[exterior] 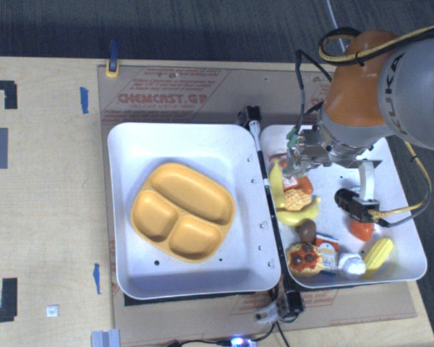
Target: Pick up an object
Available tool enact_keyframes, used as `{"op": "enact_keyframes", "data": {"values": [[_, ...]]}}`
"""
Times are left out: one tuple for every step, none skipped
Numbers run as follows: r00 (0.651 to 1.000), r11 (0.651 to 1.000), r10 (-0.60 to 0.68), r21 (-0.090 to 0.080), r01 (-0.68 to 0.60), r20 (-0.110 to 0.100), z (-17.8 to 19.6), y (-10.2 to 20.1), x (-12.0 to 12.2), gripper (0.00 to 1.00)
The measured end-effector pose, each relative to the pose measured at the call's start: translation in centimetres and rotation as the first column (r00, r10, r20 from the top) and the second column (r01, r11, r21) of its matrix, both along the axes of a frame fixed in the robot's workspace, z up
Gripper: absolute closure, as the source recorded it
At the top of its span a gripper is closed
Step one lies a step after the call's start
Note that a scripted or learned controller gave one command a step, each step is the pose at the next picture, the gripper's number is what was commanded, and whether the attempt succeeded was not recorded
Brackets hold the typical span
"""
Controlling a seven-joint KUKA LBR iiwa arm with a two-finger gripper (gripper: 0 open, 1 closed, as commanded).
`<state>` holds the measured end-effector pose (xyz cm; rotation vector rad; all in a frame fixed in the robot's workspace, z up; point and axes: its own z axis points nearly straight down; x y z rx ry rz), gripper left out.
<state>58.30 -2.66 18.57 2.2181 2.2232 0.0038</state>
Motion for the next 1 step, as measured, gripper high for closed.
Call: {"op": "enact_keyframes", "data": {"values": [[1.0, 1.0, -0.004, -0.001, 0.004, -0.004, -0.09, -5.41, -6.43, 1.0]]}}
